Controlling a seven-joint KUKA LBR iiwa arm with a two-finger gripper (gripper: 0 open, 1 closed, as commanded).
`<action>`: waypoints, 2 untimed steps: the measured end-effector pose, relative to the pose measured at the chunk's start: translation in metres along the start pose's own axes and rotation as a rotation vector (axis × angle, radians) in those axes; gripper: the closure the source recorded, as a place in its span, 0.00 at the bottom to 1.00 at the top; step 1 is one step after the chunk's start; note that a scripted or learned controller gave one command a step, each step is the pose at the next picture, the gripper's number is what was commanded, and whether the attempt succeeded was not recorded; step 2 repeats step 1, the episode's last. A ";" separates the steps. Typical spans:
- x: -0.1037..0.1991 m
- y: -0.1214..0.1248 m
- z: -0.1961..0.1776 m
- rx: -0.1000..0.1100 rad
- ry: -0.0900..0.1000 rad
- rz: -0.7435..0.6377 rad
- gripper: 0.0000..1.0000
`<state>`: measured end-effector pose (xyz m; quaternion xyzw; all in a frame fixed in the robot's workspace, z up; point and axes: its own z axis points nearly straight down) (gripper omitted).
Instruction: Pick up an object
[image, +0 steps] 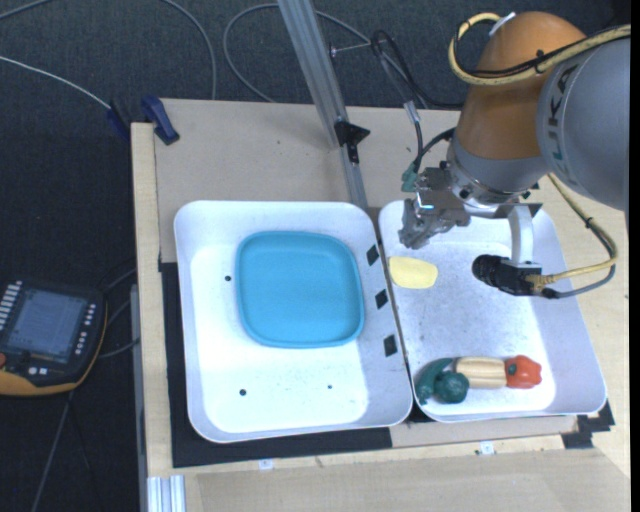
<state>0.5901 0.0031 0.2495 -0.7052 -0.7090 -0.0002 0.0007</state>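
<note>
Camera view: my gripper (418, 236) low in right bin (560, 300), at 11 o'clock corner, just above yellow piece (412, 272); I judge lining up grasp. Finger spacing: cannot tell. Nothing visibly held. Toys (480, 376) at 6 o'clock.

a pale wooden bench (260, 150) carries two shallow white plastic bins side by side, the left bin (200, 300) and the right bin (570, 340), their inner rims touching. a black mat (172, 400) shows under the left bin's near edge. on the dark floor to the left lies a handheld control pendant with a grey screen (45, 335). a slanted silver metal post (320, 90) rises at the far side of the bench, and a small blue clip (160, 118) sits at its far left corner. thin cables (200, 40) loop over the dark floor beyond.
</note>
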 end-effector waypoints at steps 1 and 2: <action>0.047 0.009 0.015 0.000 0.000 0.001 1.00; 0.047 0.009 0.015 0.000 0.000 0.001 1.00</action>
